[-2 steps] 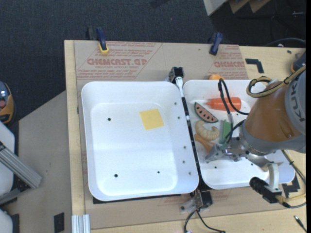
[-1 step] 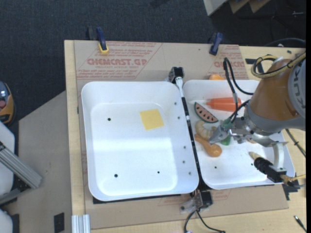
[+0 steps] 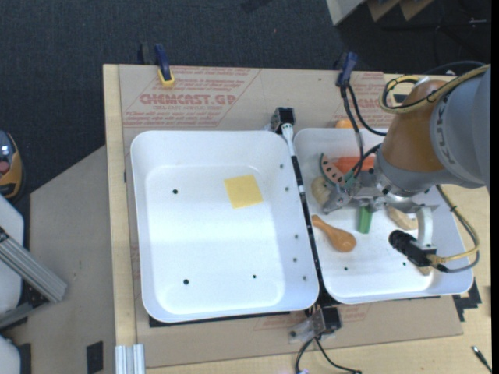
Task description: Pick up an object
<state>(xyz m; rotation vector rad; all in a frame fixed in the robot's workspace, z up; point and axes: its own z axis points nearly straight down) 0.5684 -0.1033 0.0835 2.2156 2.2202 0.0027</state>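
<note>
Just below the gripper (image 3: 343,195) as the camera sees it, an orange spoon-shaped piece (image 3: 335,234) is seen lying flat on the floor of the right bin (image 3: 374,283). Its long axis is set at a slant: the thin end is pointed up and toward the left bin (image 3: 210,279), and the fat rounded end is turned down and away from it. The piece is apart from the gripper and is not held.

Whether the claw is spread or pressed together cannot be told, since its tip is crowded by metal parts and by the things around it. Nothing can be made out as gripped.

Beside the gripper, on the side of the arm (image 3: 437,142), a short green stick (image 3: 364,218) is found, with its length running straight up and down the view. Above the gripper a reddish-orange piece (image 3: 351,164) is partly covered by the wrist and a dark cable (image 3: 355,119), so its full shape cannot be read. A pale lump (image 3: 320,187) is touching or nearly touching the gripper on the side toward the left bin; which of the two cannot be judged.

Well away from the gripper, a flat yellow square (image 3: 243,191) is lying in the left bin.
</note>
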